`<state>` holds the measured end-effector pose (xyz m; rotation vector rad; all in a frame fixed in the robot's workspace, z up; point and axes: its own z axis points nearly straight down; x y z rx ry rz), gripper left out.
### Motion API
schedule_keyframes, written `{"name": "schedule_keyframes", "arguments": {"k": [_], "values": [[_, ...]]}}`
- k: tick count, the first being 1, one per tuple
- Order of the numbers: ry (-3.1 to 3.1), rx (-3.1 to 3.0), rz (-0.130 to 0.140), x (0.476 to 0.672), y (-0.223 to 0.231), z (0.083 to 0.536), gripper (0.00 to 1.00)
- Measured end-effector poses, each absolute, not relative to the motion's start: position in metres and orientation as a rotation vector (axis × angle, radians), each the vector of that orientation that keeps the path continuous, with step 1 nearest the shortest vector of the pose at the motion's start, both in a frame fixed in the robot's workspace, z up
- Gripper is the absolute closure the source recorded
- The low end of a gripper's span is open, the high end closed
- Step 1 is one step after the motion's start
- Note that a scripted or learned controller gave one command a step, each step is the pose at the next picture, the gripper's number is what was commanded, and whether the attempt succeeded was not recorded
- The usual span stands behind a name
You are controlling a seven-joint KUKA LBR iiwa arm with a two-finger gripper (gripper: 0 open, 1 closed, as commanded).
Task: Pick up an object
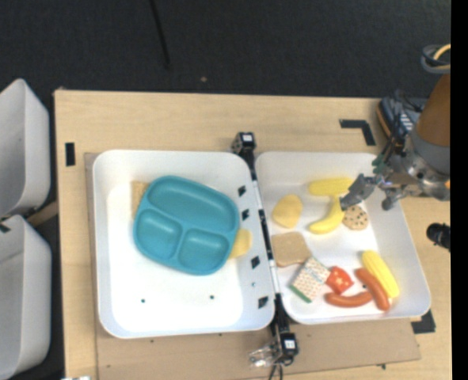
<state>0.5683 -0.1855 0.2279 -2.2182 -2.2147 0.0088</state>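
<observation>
Yellow banana (329,218) lies in the right bin (414,291) toward twelve o'clock, a round cookie (357,218) touching it at three o'clock. Just above them hovers the gripper (359,195), jaws spread, pinching nothing.

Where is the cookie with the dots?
The cookie lies in the right bin, beside the banana, just below the gripper.
</observation>
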Motion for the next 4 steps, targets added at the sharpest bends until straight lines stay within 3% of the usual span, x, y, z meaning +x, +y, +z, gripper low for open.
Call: {"name": "schedule_keyframes", "arguments": {"k": [1, 2, 4], "values": [[-2.223, -2.221, 0.001, 0.571, -0.185, 0.233, 0.0], [-2.22, -2.219, 0.005, 0.576, -0.18, 0.173, 0.0], [-2.216, -2.226, 0.004, 0.575, -0.183, 0.099, 0.0]]}}
